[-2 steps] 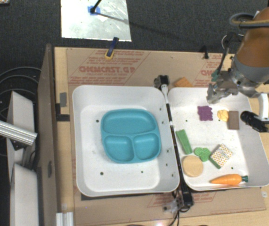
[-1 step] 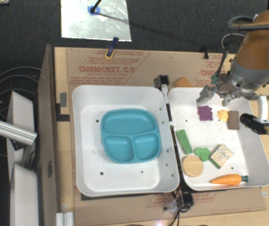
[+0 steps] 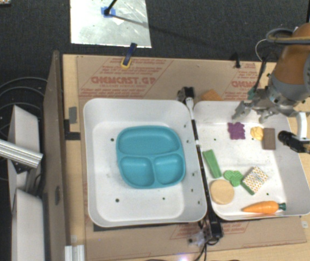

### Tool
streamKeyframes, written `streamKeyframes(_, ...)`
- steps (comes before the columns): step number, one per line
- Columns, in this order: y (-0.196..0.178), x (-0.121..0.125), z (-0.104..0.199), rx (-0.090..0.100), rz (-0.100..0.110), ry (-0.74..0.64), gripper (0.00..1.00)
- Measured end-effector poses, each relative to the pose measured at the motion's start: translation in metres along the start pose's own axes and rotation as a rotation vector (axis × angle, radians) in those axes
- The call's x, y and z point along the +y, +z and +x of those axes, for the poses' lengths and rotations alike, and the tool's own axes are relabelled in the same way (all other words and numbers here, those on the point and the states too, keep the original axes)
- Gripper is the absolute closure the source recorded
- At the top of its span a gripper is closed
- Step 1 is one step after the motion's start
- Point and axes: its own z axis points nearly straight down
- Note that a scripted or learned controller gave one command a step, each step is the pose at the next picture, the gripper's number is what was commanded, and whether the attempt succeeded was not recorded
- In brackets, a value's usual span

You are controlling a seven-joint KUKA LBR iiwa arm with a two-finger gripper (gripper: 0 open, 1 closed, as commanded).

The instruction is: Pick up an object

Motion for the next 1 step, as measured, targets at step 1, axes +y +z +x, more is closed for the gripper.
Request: streamKeyframes(1,0.0707,-0.0019,0.0146,0.002,0.006,-0.003,0.00)
